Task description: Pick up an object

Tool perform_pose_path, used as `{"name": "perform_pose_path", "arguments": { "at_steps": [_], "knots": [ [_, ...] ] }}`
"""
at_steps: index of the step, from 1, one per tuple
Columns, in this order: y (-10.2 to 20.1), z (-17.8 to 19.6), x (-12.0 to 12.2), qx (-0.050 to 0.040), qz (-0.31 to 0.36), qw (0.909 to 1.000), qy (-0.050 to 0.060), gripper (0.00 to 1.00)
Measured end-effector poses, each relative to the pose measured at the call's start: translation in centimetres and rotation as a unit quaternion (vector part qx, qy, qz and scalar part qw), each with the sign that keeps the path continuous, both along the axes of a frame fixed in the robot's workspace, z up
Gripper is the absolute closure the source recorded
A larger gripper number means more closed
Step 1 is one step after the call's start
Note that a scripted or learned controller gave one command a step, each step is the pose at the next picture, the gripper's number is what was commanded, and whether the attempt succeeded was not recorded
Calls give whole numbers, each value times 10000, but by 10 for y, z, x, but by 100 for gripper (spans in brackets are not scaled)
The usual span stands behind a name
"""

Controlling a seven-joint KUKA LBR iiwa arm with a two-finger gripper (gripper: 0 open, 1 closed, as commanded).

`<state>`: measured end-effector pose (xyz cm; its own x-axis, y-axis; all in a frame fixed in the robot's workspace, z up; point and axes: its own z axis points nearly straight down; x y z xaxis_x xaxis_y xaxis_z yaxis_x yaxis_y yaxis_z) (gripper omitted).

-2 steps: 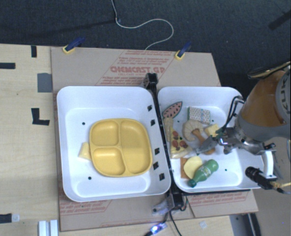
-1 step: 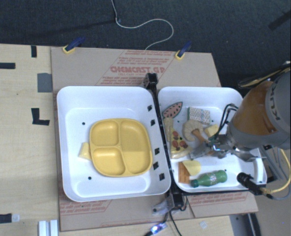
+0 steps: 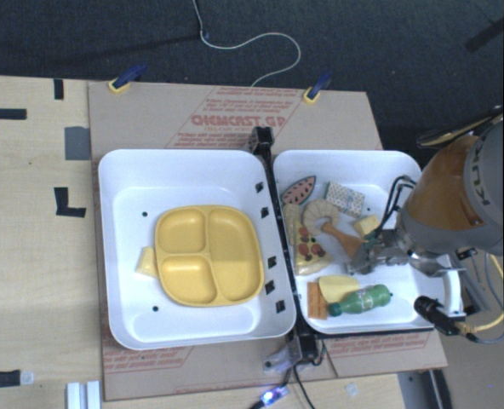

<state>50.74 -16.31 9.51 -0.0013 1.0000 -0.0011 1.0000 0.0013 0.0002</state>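
Likely your easiest pick is the bottle (image 3: 360,299): light, stiff, slick, so grab mid-body; can't tell gripper (image 3: 364,260) state.

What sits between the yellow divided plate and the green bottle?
In the camera view, the bins' adjoining walls and a yellow-orange wedge lie between the yellow divided plate and the green bottle.

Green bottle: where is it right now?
The green bottle lies on its side near the front edge of the right bin, beside a yellow wedge, just below the hand.
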Motion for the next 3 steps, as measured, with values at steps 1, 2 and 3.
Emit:
{"name": "perform_pose_path", "arguments": {
  "at_steps": [1,2,3],
  "knots": [
    [-3,42,3,4,1,10000,-8,100],
    [-7,105,5,-2,3,10000,-22,100],
    [-6,131,6,5,5,10000,-6,100]
  ]
}}
